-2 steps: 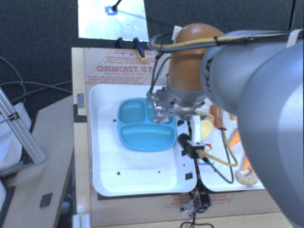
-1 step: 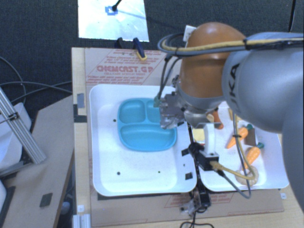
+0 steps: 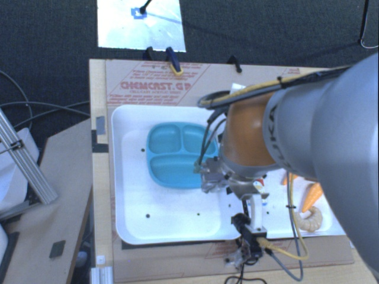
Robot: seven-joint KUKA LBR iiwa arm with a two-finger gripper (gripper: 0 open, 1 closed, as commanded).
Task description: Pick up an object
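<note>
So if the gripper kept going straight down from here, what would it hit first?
The gripper would probably meet the blue tray near its right edge, in the left bin, though depth is unclear.

The arm point(image 3: 331, 123) beside me is thick, round and smooth grey, with a broad orange band point(image 3: 249, 138) near its wrist. Black and yellow cables point(image 3: 260, 87) run along it.
</note>
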